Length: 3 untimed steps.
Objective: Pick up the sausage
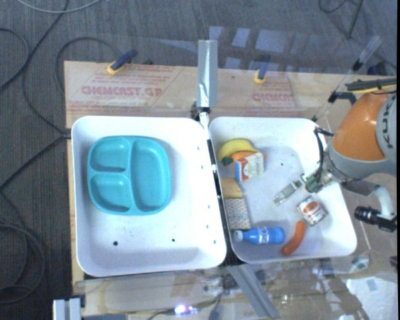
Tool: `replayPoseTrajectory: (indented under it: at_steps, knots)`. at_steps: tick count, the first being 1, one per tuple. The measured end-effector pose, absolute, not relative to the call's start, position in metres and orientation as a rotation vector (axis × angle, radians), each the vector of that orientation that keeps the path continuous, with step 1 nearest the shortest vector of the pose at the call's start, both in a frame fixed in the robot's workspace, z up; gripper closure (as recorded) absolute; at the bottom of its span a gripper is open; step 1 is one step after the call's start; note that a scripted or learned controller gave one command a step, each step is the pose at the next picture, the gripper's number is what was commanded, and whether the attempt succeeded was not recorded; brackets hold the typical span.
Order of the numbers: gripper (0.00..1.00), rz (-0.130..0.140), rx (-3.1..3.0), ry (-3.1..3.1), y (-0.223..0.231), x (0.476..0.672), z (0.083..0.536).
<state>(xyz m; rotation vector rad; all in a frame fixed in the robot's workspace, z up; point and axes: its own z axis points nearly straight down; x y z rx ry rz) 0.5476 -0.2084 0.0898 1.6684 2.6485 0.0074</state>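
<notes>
Sausage point(293, 238) is lying at the 5 o'clock corner of the right bin point(280, 127), beside the bottle point(260, 235) and below the can point(312, 211). It is looking light, soft and smooth; gripping across its middle seems best. Hand point(290, 191) is hanging above, and I cannot tell its state.

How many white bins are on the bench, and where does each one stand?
2. The left white bin holds a blue divided plate. The right white bin holds the sausage, a blue bottle, a banana and other small items.
</notes>
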Motion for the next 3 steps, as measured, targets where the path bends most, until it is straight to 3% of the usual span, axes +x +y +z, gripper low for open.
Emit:
replayPoseTrajectory:
  at_steps: [2, 3]
  knots:
    - [0.0, -0.002, 1.673, 2.661, -0.117, 0.556, 0.11]
    - [0.0, -0.005, 1.996, 2.426, -0.121, 0.592, 0.101]
